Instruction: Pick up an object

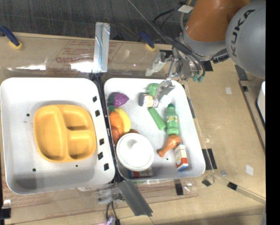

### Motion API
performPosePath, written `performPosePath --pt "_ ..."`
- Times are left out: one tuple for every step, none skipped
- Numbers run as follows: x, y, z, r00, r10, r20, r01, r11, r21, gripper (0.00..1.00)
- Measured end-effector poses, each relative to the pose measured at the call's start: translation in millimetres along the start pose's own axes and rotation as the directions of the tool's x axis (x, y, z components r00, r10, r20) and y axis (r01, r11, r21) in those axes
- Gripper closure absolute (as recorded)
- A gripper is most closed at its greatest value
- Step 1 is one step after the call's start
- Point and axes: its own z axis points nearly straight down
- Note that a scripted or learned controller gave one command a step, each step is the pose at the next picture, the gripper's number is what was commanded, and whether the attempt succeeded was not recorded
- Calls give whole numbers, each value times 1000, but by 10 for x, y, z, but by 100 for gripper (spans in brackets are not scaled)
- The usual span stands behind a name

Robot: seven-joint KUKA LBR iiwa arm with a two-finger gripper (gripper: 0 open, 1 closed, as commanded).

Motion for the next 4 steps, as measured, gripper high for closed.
performPosePath --pt "26 -34 1249 989 146 -11 -146 989 -2 0" --pt "176 -448 1784 970 242 -4 -242 970 -2 0" --pt "147 -428 1652 972 234 2 -234 972 -1 100" --pt "-37 -291 833 872 490 4 -490 872 -1 100"
